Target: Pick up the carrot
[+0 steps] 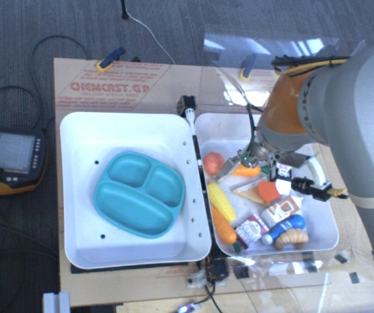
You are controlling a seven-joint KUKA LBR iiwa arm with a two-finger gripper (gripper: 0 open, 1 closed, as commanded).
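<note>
I judge the pick as barely started. From my seat, the smooth orange plastic carrot (224,227) lies along the near left wall of the right-hand shallow white bin (325,240), just nearer than the yellow plastic corn cob (220,201) and touching its end, with a small printed carton (251,230) to its right. It sits flat among the other toys, not lifted.

The robot's grey hand (249,160) is low over the far middle of that same bin, well apart from the carrot. It hangs right by a small orange piece (247,171) and a round pinkish-red fruit (213,161). I cannot tell how wide it is spread, nor whether it grips or merely touches anything there.

What is left, in my judgement: move nearer and to the left, come down over the carrot, close on it and lift. The turquoise divided plate (140,193) sits in the left white bin (76,135).
</note>
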